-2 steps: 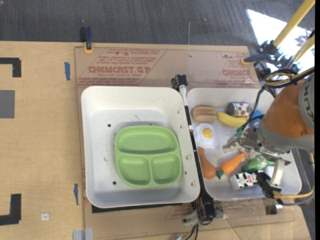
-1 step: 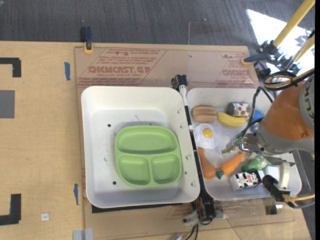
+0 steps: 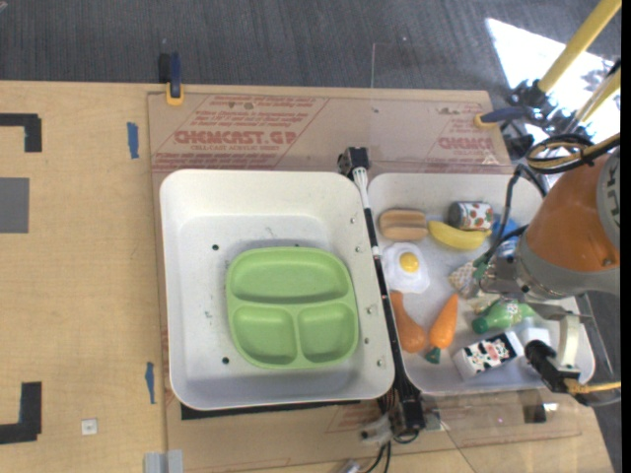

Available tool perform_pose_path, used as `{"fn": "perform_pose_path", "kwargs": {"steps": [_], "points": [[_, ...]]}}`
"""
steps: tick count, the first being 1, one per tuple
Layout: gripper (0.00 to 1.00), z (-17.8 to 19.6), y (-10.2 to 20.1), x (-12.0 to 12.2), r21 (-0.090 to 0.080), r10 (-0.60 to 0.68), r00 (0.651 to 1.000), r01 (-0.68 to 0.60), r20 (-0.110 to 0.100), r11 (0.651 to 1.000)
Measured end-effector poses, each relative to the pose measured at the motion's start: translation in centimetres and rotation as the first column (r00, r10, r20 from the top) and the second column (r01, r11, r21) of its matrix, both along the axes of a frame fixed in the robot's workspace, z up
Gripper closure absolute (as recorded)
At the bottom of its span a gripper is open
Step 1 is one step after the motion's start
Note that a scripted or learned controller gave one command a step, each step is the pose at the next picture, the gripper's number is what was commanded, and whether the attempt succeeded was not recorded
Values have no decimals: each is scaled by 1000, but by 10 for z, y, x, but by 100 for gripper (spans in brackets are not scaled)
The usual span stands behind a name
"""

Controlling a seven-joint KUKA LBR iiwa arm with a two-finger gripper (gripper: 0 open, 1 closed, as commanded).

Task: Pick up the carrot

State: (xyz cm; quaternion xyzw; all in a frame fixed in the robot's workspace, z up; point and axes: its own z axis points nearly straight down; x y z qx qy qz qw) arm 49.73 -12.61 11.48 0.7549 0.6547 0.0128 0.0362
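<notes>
Seen from above, two white bins sit side by side: the left bin (image 3: 187, 264) holds a green divided tray (image 3: 292, 305), while the right bin (image 3: 434, 382) gathers toy food for picking, including a hot dog (image 3: 402, 225), a banana (image 3: 457, 235) and a fried egg (image 3: 407, 266). The carrot (image 3: 445, 323) lies tilted near the right bin's front, free of any grip, beside a second orange piece (image 3: 408, 329). The gripper (image 3: 496, 282) hangs just right of the carrot, and its state cannot be told from here.

bins (image 3: 197, 205): 2 | tray (image 3: 291, 305): 1 | carrot (image 3: 444, 321): 1 | banana (image 3: 458, 235): 1
</notes>
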Motion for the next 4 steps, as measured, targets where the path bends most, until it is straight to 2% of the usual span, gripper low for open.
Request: {"fn": "perform_pose_path", "kwargs": {"steps": [1,2,3,4], "points": [[0,-1,0,0,1,0,1000,0,-2,1000],[0,-26,27,-14,27,94,994,-92,-53,995],[100,-13,24,-12,17,89,995,-88,-44,996],[100,71,84,7,40,-107,992,110,-65,993]]}}
